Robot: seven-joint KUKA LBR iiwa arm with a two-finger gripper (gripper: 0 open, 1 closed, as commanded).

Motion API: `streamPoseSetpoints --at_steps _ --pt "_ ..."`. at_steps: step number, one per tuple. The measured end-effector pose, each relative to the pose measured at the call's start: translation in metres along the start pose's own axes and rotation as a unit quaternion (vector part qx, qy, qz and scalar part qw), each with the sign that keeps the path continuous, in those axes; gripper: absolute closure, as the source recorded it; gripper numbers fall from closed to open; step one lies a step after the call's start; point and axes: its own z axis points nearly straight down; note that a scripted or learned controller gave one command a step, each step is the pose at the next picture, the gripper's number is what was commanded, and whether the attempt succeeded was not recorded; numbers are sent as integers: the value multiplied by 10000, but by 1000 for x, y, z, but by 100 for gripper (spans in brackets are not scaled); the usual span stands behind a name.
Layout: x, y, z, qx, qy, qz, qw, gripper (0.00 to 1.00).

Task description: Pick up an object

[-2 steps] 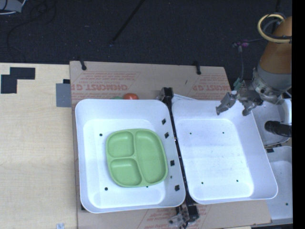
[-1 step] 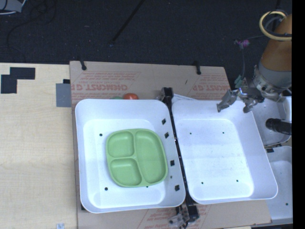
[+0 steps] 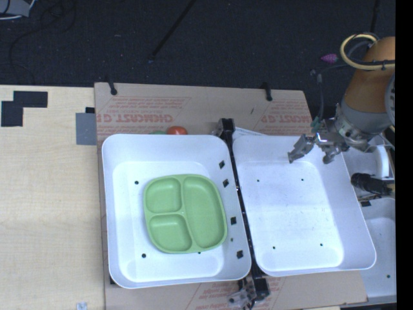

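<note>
A light green plate (image 3: 185,213) with three compartments lies flat in the middle of the left white bin (image 3: 122,173). My gripper (image 3: 314,151) hangs over the far right corner of the right bin (image 3: 335,237), well apart from the plate. Its two fingers are spread, and nothing sits between them. The arm comes in from the right, with its orange band at the top right.
A small red-orange object (image 3: 177,131) peeks over the far rim of the left bin, outside it. A black divider (image 3: 235,199) with clips runs between the two bins. Cardboard lies under both bins, and a wooden bench top spreads to the left.
</note>
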Motion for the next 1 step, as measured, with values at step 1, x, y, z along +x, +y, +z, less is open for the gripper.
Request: streamPoseSetpoints --at_steps 1 --pt "-1 4 45 0 2 2 10000 0"
